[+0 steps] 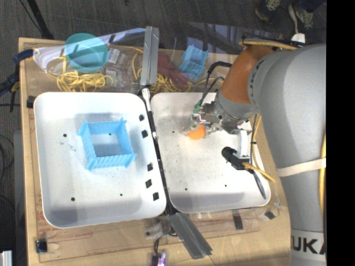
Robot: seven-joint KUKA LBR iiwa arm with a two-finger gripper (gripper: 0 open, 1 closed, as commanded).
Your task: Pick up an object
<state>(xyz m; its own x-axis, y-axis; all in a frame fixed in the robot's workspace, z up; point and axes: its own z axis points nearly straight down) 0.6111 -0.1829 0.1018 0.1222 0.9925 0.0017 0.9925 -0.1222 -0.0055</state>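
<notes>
Two white bins: the left bin [55, 204] holds one blue square frame [105, 144] mid-floor; in the right bin [183, 198], the gripper [201, 121], fingers' state unclear, meets one orange object [196, 133].

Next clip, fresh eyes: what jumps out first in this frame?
The big grey arm with its orange band fills the right side, its gripper down in the right bin right beside a small orange object. In the left bin lies a blue square basket. Behind the bins sits a clutter of yellow cord and a teal bowl.
</notes>
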